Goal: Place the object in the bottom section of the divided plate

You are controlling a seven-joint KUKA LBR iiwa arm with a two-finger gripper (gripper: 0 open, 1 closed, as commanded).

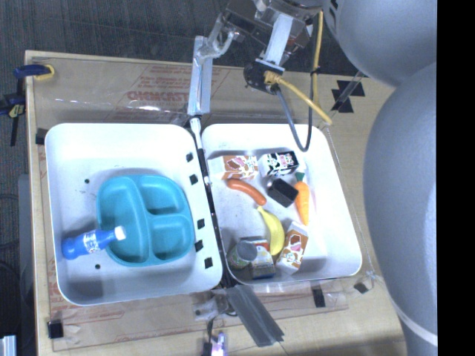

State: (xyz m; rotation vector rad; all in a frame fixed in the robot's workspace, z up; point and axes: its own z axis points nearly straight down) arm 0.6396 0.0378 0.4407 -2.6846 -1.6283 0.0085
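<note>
Bottle (90,241): one, blue with a white label and cap, was laid across the divided plate's (148,217) left rim, long axis left-right, cap pointed right.
Plate: one, blue, three sections, was set in the left bin (67,154).
Right bin (338,221): one banana (272,229), one carrot (302,201), cartons.
End effector (202,58): was raised above the table; fingers' state could not be told.

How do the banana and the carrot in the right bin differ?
The banana is yellow and curved; the carrot is orange and straight. The banana sits lower in the right bin, by the cartons and can; the carrot lies nearer the bin's right side, next to a black block. Both lie flat, roughly lengthwise down the bin.
</note>
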